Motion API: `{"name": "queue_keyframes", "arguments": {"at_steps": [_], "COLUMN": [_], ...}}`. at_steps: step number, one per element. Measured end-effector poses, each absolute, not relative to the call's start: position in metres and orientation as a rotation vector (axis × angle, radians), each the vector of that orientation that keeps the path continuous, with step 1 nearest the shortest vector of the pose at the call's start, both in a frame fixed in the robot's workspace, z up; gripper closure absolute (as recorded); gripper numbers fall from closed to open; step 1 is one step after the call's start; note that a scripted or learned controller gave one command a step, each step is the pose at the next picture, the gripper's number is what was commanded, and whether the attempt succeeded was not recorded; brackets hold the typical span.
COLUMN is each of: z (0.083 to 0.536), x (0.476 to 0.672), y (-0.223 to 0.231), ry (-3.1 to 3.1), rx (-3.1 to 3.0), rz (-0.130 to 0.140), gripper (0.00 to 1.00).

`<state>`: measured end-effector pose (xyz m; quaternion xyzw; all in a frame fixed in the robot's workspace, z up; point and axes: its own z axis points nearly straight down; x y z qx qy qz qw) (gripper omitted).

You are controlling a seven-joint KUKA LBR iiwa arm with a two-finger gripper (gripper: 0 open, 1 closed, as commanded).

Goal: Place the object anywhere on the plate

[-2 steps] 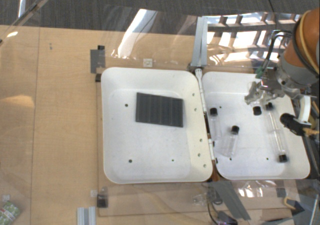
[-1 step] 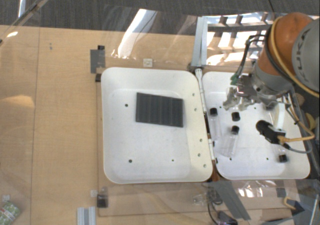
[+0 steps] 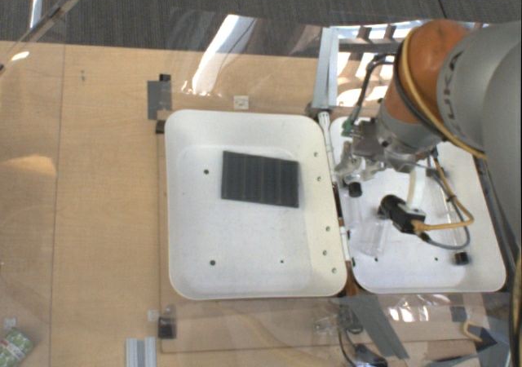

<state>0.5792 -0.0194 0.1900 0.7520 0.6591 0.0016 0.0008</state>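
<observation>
A dark grey, ribbed rectangular plate (image 3: 261,179) lies flat in the upper middle of the left shallow white bin (image 3: 192,267), which sits on the light wooden desk (image 3: 81,194). To the right of the plate, the grey arm with its orange band (image 3: 428,47) reaches in from the upper right and bends down over the right shallow white bin (image 3: 489,276). Its wrist points toward the plate. The gripper (image 3: 353,171) hangs low by that bin's near wall, just across the divide from the plate's right edge. Whether it is open or closed cannot be told, and nothing can be seen in its grasp. A pale, see-through plastic piece (image 3: 371,236) lies right of and below the plate on the right bin's floor. A small black object (image 3: 462,258) rests farther right, well apart from the plate.
</observation>
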Motion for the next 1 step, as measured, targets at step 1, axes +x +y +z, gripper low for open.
{"name": "queue_keyframes", "arguments": {"at_steps": [1], "z": [0.1844], "x": [0.5557], "y": [0.0364], "ry": [2.154], "rx": [2.286], "rz": [0.004], "gripper": [1.00]}}
